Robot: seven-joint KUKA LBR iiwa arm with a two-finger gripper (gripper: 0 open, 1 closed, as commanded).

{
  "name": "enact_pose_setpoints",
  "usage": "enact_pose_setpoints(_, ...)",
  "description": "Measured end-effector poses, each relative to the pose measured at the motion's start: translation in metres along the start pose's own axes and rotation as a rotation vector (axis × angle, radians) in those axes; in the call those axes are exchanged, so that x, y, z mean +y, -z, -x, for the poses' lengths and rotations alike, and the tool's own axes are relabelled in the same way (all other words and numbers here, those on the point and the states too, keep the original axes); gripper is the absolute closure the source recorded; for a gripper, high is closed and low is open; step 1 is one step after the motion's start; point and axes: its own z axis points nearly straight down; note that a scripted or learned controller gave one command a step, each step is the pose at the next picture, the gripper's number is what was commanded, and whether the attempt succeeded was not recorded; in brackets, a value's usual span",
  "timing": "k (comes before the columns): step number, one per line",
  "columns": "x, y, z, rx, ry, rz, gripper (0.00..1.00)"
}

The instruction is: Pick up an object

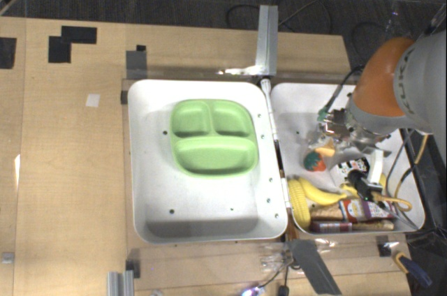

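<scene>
**Gripper low in the right bin; finger state not readable**

My gripper (334,141) sits low inside the right bin (293,102), toward the middle of it, with my grey wrist and orange band (376,82) reaching in from the right above it. From this slanted overhead angle I cannot tell how it is set or whether anything is caught in it; my own wrist body covers much of it.

Directly beside and just below the gripper lies a small round object, green with orange-red (314,160), near it but contact is unclear. Below that, along the near edge of the same bin, lie a corn cob (299,197) and a banana (323,195), touching or overlapping each other. A dark brown bar-shaped package (349,224) lies along the near wall, with a bottle-like item with a printed label (369,207) just above it. These are crowded together in the near right part of the bin.

The left bin (150,211) holds a green divided tray (213,136), lying flat near its centre, well apart from my gripper.
</scene>
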Motion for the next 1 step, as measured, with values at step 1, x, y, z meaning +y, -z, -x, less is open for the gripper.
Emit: enact_pose_setpoints(1,0.0296,0.083,-0.0496,-0.004,0.093,-0.015,1.0)
